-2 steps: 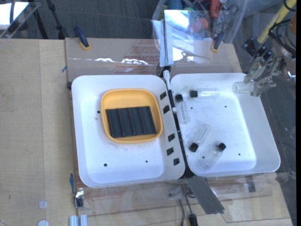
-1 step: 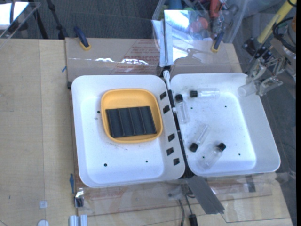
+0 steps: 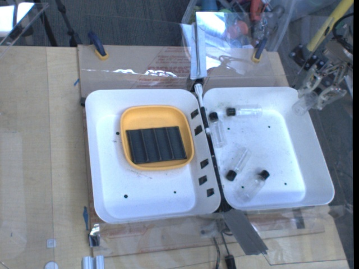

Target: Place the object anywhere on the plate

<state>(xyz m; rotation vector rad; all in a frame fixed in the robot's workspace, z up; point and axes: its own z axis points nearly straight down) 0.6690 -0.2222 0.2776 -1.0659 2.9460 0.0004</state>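
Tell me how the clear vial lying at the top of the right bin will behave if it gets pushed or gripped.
The vial looks cylindrical and lies on its side, so a push would likely roll it. Its clear wall looks smooth, so it may slip in a grip. It appears small and hollow, so probably light; the black cap may make it swing round.

A robotics lab — two white bins (image 3: 106, 150) on a taped wooden bench (image 3: 39, 150), a storage tub (image 3: 247, 7) of test objects behind.

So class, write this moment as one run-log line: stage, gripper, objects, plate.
stage: before pick | gripper: over right bin's far right corner | clear vials: lying in right bin | yellow plate: left bin, holds dark ridged insert
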